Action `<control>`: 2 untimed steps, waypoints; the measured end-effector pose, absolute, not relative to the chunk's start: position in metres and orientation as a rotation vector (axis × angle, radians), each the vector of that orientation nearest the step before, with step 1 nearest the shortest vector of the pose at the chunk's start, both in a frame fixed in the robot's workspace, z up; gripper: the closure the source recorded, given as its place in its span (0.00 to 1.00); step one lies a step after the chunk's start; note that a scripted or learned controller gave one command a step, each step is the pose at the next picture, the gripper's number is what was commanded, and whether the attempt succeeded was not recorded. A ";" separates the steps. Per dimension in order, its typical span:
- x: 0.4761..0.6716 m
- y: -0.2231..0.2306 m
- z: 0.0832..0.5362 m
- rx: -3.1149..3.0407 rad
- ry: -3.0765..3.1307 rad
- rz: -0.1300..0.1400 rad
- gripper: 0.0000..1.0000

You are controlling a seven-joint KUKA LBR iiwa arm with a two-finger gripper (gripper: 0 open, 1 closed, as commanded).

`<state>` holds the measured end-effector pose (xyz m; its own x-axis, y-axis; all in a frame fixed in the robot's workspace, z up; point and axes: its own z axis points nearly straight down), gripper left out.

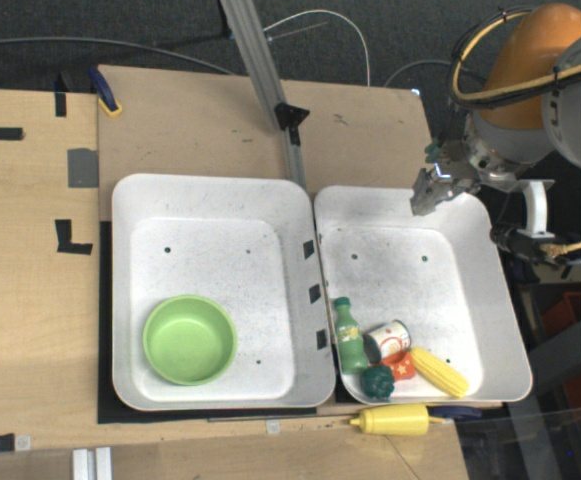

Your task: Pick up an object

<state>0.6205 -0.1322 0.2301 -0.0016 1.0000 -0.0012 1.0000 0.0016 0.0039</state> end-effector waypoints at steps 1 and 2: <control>0.605 -0.090 0.227 2.219 2.228 -0.002 1.00; 0.594 -0.037 0.237 2.216 2.231 0.000 1.00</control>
